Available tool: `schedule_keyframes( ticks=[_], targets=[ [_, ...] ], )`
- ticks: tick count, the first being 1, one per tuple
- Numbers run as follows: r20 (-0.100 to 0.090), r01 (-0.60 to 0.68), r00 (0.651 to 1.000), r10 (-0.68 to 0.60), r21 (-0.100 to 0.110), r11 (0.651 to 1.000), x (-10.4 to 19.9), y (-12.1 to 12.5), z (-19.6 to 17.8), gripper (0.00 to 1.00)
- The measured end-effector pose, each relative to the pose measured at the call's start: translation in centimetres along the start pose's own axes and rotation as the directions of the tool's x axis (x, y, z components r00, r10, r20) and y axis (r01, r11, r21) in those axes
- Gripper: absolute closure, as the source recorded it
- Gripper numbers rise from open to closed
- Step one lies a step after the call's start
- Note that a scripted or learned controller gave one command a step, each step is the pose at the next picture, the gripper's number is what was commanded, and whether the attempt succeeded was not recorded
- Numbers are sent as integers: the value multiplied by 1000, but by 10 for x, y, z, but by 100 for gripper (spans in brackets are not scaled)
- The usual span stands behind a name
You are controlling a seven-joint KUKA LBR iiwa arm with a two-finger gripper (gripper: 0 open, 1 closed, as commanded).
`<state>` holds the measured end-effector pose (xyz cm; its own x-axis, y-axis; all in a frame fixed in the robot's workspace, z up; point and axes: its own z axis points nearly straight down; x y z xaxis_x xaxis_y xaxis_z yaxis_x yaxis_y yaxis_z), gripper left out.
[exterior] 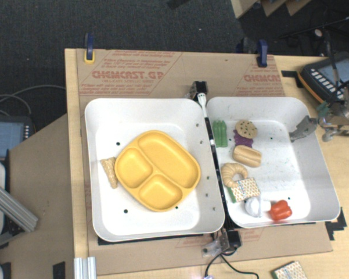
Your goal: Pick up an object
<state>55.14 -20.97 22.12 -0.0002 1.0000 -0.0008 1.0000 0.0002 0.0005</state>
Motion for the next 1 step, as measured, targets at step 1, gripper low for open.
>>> schedule_keyframes(
  ticks=[1],
  targets=[
    [-3, 2, 1000, -2, 6, 1000, 5, 25, 144, 0]
  ],
)
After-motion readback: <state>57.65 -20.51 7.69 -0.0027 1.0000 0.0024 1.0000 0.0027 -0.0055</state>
